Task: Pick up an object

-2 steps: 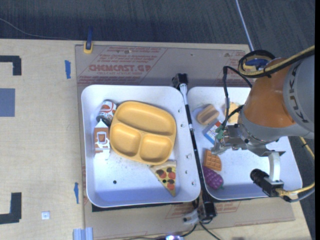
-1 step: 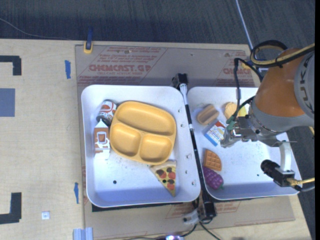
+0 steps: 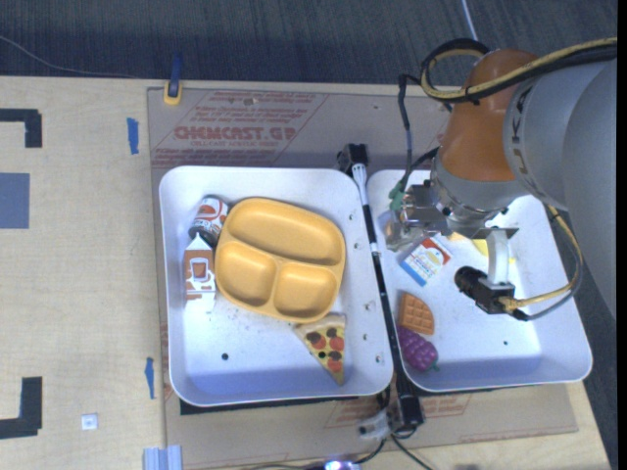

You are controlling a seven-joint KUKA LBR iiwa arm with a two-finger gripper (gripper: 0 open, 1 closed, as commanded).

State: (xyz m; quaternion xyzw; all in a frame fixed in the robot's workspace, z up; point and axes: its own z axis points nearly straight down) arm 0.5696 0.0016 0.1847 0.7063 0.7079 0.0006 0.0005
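The gripper (image 3: 416,225) is seen low over the right bin (image 3: 549,355), at its upper left, near the wall shared with the left bin (image 3: 181,360). Whether it is spread or pressed together cannot be told, and nothing is seen held.

A small white packet (image 3: 427,260) with red and blue print lies just below it, touching or nearly so, and is judged the likeliest target; its long axis runs on a slant. A waffle (image 3: 415,313) and grapes (image 3: 419,351) lie further down.

In the left bin are a yellow tray (image 3: 279,258), a pizza slice (image 3: 327,344) and a can (image 3: 207,220).

On the board (image 3: 235,130) behind the bins, red print reads roughly "CHEMCAST GP"; the packet's print cannot be read.
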